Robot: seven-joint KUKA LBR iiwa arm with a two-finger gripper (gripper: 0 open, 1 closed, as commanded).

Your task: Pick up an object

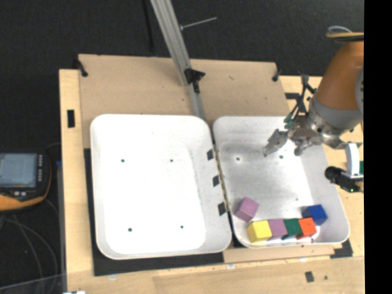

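Observation:
Several small blocks lie along the near edge of the right bin [257,127]: a purple block [246,209] set apart, then a row of a yellow block [259,231], a pale purple block [277,227], a green block [291,227], an orange block [306,226] and a blue block [315,214]. My gripper [286,143] hangs over the far right part of that bin, well away from the blocks. Its fingers [273,142] are spread apart with nothing between them.
The left bin [150,182] sits beside the right one, joined by black clips at the seam. A slanted metal rail [174,41] rises behind the bins. A small screen device [21,173] lies off the bench to the left.

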